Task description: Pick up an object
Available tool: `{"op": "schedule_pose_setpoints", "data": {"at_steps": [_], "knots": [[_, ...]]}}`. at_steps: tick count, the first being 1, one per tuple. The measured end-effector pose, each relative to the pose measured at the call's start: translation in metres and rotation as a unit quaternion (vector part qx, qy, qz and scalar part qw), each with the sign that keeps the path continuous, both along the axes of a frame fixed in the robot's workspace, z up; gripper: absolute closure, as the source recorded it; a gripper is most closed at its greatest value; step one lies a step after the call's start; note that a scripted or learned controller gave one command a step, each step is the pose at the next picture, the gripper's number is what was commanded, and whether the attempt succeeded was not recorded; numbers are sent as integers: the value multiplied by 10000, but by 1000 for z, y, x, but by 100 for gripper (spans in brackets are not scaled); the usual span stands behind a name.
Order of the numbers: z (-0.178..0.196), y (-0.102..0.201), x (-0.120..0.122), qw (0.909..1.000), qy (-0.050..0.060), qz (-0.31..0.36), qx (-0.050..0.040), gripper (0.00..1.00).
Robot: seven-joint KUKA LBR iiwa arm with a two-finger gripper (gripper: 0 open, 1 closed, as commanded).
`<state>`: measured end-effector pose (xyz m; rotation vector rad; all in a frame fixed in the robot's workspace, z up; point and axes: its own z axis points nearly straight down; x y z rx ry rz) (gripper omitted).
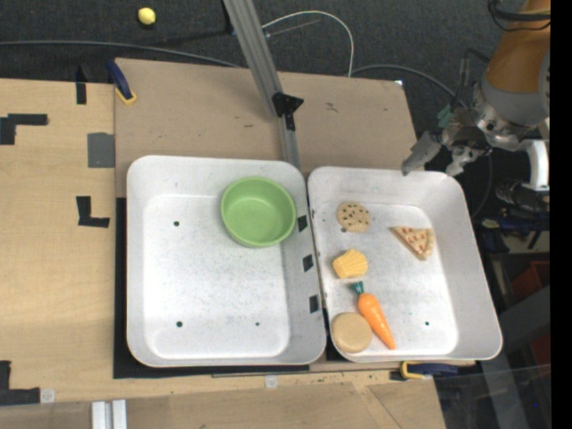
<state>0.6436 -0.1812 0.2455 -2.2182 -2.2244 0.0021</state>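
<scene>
The right bin (pixel 433 298) holds a chocolate-chip cookie (pixel 354 216), a pizza slice (pixel 414 240), a yellow corn piece (pixel 350 264), an orange carrot (pixel 376 320) and a round tan bun (pixel 351 332). In the left bin (pixel 201 307) a green bowl (pixel 258 211) sits near the back right corner. My gripper (pixel 437 161) hangs over the right bin's back right rim, above and to the right of the cookie and behind the pizza slice. Its fingers are spread open with nothing between them.
A slanted metal pole (pixel 257 54) runs down to the back edge between the two bins. Cables (pixel 313 21) lie behind the bench. A yellow ball (pixel 147 15) lies on the dark floor at the far left, and a blue clamp (pixel 121 80) grips the board's back left corner.
</scene>
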Motion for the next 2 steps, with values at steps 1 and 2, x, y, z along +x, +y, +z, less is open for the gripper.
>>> {"op": "schedule_pose_setpoints", "data": {"at_steps": [1, 2], "knots": [[0, 0, 0, 10000, 2, -1, -2, 0], [-64, 2, -5, 10000, 35, -3, 8, 0]]}}
